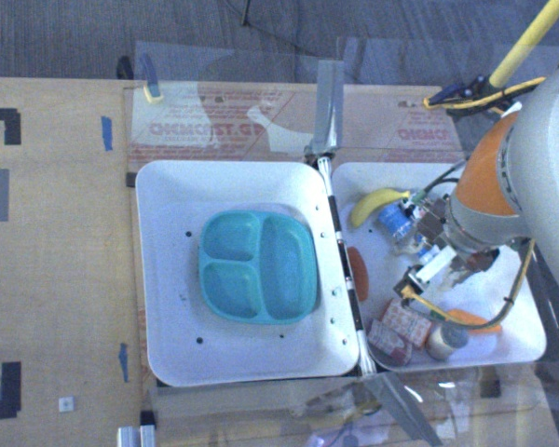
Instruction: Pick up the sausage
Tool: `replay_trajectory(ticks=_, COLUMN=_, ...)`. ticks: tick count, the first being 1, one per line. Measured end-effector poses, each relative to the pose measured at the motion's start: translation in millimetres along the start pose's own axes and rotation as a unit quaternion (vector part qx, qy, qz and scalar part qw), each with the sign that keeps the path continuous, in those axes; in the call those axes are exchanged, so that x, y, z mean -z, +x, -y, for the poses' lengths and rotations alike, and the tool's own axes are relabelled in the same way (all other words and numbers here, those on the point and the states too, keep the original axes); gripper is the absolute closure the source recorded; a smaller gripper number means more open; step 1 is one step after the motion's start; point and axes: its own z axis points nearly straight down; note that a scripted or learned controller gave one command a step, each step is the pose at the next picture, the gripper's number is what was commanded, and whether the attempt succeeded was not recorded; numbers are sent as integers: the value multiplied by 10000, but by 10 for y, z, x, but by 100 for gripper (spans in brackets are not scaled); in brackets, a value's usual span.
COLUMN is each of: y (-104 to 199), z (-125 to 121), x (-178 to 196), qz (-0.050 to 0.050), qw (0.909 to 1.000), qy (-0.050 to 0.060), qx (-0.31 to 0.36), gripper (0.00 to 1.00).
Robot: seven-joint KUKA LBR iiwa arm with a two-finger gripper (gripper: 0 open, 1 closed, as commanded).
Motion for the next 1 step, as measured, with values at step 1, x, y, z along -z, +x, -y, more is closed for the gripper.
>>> replay_trajectory(ticks=1, y=279, z=-674, x=-16, qz=13, qw=10000, qy=8, qx=36, gripper=0)
